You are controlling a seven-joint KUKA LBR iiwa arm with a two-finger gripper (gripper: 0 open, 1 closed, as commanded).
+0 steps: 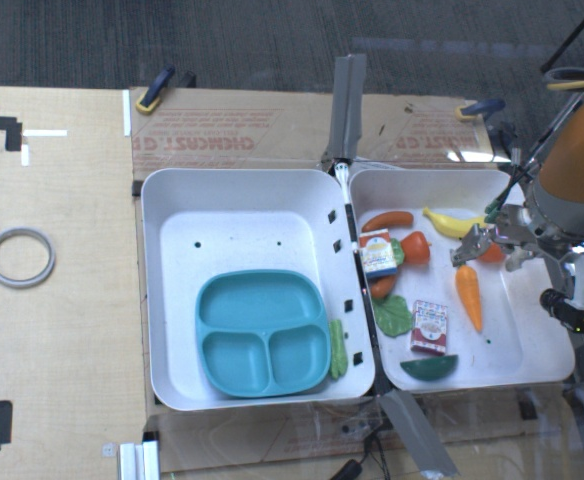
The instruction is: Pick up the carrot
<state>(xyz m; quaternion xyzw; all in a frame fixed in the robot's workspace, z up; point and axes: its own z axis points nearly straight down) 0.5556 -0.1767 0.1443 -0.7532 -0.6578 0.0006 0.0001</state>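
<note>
I see my gripper (484, 245) poised just above the carrot's (469, 295) top end in the right bin (532, 368), though I cannot tell its fingers' state.

The arm (572, 158) is seen reaching in from the right edge of the view, over the right-hand side of the bench. Its orange band is shown as a rounded mass at the far right, with the grey wrist section below it. The gripper (487, 240) is extended leftward from the wrist, held low and roughly level. Dark cables are seen running from the upper right down toward the wrist. The finger state cannot be made out.
</note>
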